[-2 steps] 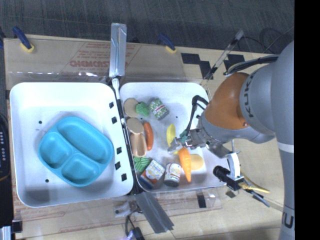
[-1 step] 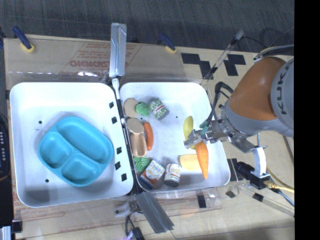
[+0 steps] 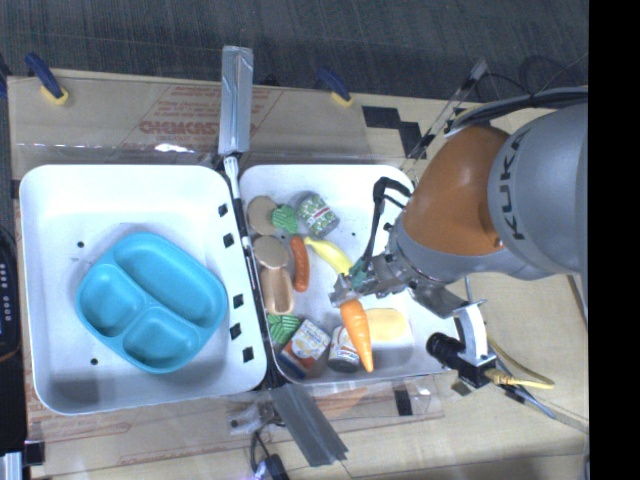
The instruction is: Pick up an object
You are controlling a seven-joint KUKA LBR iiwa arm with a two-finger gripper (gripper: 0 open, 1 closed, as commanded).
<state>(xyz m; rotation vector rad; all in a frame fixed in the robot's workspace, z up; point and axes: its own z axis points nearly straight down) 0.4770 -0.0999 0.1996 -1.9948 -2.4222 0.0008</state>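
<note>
Orange tapered carrot (image 3: pixel 356 334), upright

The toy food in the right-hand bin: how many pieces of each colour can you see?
Orange: 2, the carrot and the sausage
Yellow: 2, the banana and the cheese block
Green: 2, the round packet and the leafy piece
Tan: 2, the bread roll and the round biscuit
Mixed-colour small tubs: 2
Total: 10, though some overlap and more may be hidden.
</note>
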